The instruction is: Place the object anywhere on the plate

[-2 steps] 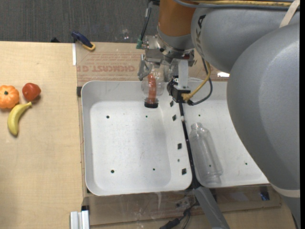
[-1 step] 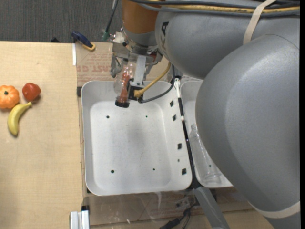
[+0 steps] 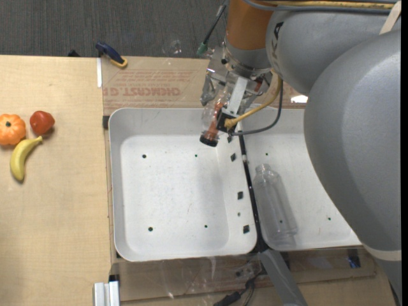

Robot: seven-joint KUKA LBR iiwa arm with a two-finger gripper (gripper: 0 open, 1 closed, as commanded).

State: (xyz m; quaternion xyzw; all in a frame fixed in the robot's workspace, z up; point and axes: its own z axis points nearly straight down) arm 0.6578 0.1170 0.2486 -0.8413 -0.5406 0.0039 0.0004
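Camera view showed the gripper [image 3: 215, 115] poised over the back right corner of the left bin [image 3: 172, 196], near the divide between the two bins. Whether it was open or closed could not be told. A clear plastic bottle [image 3: 274, 199] lay on its side in the right bin [image 3: 319, 196], apart from the gripper. On the wooden bench [image 3: 57, 234] at the left lay a banana [image 3: 21, 158], an orange fruit [image 3: 11, 130] and a red one [image 3: 42, 122], perhaps a tomato.

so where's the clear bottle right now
In the camera view the clear bottle lies in the right-hand bin, along the wall it shares with the left-hand bin.
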